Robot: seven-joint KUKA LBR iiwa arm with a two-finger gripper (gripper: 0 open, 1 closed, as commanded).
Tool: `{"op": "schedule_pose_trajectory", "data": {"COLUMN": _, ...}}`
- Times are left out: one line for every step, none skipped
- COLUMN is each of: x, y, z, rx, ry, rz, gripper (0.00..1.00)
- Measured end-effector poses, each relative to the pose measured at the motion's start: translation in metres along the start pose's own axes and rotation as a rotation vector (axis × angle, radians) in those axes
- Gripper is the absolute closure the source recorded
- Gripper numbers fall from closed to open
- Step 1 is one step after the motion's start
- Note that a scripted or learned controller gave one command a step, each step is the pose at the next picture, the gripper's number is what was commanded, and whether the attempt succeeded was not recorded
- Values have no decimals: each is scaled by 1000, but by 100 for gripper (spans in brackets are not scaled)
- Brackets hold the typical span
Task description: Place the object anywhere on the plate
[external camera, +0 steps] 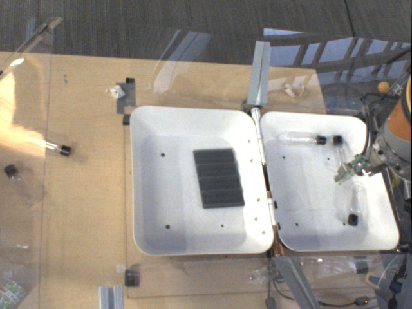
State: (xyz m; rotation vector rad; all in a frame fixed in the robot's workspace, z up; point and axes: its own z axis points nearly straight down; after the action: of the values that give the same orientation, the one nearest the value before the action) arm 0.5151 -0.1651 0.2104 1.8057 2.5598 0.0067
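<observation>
Camera view: the task looked barely started. The dark ribbed plate (219,177) lay flat near the middle of the left bin (148,237), with nothing on it. The objects were all in the right bin (386,237): one clear tube with a black cap (308,138) lay near that bin's far edge, a second black cap (337,140) sat just beside it, and another clear tube (353,208) lay near the bin's right edge toward the near corner, black cap at its near end. The gripper (351,169) hung over the right half of the right bin, between the two tubes, reaching in from the right side. Cannot tell how the fingers stood: too small and blurred, and nothing visibly sat between them. So no grasp shown, no transfer done; pick, carry over the divider and set-down on the plate all remained, by my read. A spare capped tube (56,148) lay on the bench (77,237) well left of the bins. No brands, labels or legible writing anywhere.
</observation>
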Motion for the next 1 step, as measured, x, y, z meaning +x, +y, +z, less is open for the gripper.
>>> {"op": "schedule_pose_trajectory", "data": {"x": 64, "y": -6, "z": 93, "rx": 5, "ry": 3, "rz": 153, "gripper": 100}}
